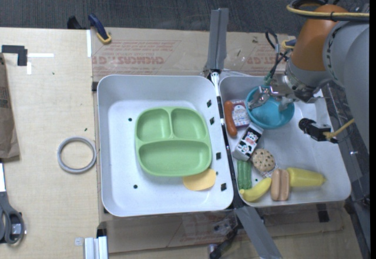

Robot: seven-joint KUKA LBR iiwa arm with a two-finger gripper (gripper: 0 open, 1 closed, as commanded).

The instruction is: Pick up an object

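One tool (271, 94) over the blue bowl (271, 114)

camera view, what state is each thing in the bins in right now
green divided plastic plate: flat in the left bin, compartments bare
yellow flat chip: lying against the plate's front edge
teal plastic bowl: upright in the right bin, under the hand
round speckled cookie: lying flat
yellow toy banana: on its side at the front wall
toy hot dog: lying flat beside the banana
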